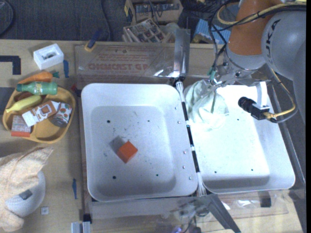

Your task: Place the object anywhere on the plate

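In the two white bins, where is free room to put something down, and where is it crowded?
Left bin: bare floor all around the orange block. Right bin: its near half is bare. Crowded at the right bin's far corner, where the arm hangs over a clear plate.

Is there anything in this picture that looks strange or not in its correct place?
The clear glass plate in the right white bin sits pushed into the far-left corner, apparently leaning against the wall. The orange cube lies turned diagonally in the left white bin, not on the plate.
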Action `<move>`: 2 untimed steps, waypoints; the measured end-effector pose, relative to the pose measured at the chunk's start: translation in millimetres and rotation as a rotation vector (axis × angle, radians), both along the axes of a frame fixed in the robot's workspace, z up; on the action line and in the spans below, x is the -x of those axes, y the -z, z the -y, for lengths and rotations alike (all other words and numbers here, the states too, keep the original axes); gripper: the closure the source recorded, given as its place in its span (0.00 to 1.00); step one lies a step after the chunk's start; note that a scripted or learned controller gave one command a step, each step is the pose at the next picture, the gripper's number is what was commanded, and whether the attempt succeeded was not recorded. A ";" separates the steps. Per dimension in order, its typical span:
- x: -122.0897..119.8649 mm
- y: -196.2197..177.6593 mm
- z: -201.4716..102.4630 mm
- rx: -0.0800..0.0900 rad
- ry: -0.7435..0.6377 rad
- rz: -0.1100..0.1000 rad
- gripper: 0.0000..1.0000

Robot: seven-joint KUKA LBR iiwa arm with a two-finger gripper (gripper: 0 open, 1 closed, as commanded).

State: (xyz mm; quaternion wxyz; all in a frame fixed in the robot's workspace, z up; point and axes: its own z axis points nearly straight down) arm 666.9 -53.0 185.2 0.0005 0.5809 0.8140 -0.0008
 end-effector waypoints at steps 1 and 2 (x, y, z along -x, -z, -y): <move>-1.0 -40.4 0.8 -0.001 0.000 0.005 1.00; 27.3 -33.7 -45.3 -0.002 -0.398 0.000 1.00</move>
